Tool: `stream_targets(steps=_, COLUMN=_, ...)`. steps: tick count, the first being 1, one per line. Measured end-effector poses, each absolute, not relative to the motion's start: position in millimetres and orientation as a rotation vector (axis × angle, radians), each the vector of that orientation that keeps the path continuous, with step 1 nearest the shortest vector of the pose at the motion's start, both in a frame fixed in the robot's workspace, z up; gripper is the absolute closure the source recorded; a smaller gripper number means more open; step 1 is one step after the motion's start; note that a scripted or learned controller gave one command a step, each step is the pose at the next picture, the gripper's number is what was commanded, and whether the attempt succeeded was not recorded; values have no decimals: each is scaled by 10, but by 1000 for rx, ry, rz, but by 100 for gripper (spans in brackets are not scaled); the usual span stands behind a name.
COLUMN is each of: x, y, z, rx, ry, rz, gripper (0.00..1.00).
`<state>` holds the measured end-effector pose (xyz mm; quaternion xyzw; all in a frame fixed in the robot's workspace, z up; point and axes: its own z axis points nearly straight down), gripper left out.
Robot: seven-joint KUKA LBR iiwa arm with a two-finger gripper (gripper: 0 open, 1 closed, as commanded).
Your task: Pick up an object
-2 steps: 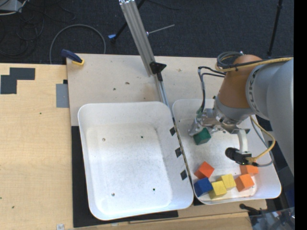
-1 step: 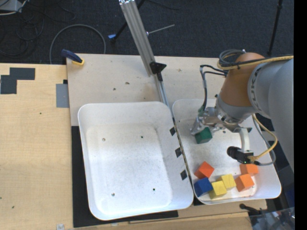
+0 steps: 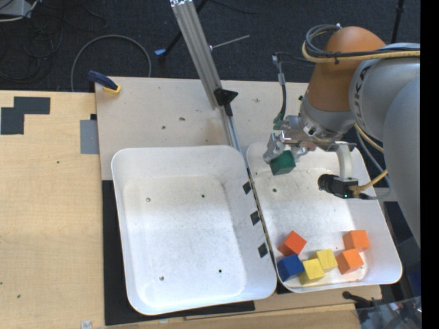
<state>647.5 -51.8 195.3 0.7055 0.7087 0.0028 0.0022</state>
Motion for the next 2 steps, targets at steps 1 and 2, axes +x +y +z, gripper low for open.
stream_targets(steps=1, x=6067, y=-18, z=1895, rx=2222, ry=2231, rz=-6, gripper=100)
stream_targets(steps=2, x=5709, y=693, z=1960, rx=2220, ry=2233, rz=-4, gripper=100)
